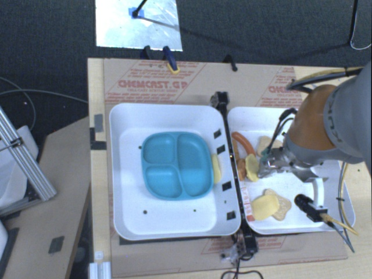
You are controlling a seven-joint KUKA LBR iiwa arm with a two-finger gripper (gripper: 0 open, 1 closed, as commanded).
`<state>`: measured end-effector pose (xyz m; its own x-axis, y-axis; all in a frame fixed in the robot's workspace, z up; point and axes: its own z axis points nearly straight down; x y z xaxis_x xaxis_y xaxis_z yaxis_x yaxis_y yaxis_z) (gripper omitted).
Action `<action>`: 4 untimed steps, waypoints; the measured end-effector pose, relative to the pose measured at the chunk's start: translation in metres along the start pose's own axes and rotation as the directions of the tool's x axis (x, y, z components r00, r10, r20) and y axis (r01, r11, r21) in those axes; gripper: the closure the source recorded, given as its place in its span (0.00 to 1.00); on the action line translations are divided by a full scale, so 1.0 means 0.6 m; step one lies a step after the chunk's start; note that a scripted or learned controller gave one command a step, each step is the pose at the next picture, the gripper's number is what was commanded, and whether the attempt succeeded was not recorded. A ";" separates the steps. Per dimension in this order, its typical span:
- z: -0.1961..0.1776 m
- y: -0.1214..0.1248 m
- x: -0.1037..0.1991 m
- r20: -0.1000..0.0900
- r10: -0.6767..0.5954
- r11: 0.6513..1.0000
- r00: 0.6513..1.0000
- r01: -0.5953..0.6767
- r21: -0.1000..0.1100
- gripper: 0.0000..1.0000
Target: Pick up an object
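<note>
The pincer (263,166), grip state unclear, sits at a pale yellow toy piece (252,167); probably light, slick plastic, best pinched across its edges.

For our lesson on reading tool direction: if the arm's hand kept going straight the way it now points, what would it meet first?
The hand points toward the view's left and down into the right bin. It would probably first meet the pale yellow food piece right at its tip, though depth is unclear from above.

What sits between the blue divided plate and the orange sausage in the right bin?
In the camera view, a small yellow piece beside the blue plate, then the black divider where the bins meet, before the sausage.
</note>
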<state>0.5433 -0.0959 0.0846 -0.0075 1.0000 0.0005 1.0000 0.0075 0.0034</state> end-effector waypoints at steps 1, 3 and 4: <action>-0.175 -0.092 0.122 -0.004 -0.004 1.000 1.000 0.004 -0.004 1.00; -0.167 0.032 0.294 -0.002 -0.001 1.000 1.000 0.001 -0.003 1.00; -0.335 0.138 0.221 0.003 0.004 1.000 1.000 -0.004 -0.014 1.00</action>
<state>0.6247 0.0375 0.2862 -0.0033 1.0000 -0.0021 0.9999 0.0034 0.0169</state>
